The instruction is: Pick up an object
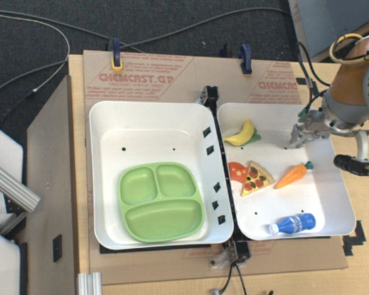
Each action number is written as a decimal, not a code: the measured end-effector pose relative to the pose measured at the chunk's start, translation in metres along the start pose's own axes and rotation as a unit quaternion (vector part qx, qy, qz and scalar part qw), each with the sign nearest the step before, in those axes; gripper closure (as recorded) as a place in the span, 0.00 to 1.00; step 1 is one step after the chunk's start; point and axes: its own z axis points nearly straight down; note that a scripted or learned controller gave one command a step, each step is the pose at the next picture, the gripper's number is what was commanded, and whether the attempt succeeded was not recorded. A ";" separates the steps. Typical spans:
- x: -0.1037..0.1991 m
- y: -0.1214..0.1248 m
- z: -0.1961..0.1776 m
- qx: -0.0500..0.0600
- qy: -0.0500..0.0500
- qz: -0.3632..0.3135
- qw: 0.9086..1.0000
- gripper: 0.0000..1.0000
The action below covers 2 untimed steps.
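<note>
The toy carrot (291, 176) lies in the right bin (332, 226), with the pizza slice (256, 178) just beside it, the banana (241, 133) farther up and the blue bottle (293, 224) near the bottom rim; the green plate (162, 201) sits alone in the left bin (104, 165). The carrot is round and could roll or slip out if the arm grabs it crooked, or the pizza could get bumped. The gripper (302, 134) hovers above the carrot, nearer the top rim, and I cannot tell how wide it is open or see anything held.
</note>
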 end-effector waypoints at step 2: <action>-0.001 0.007 -0.093 -0.006 -0.003 0.001 1.000 1.00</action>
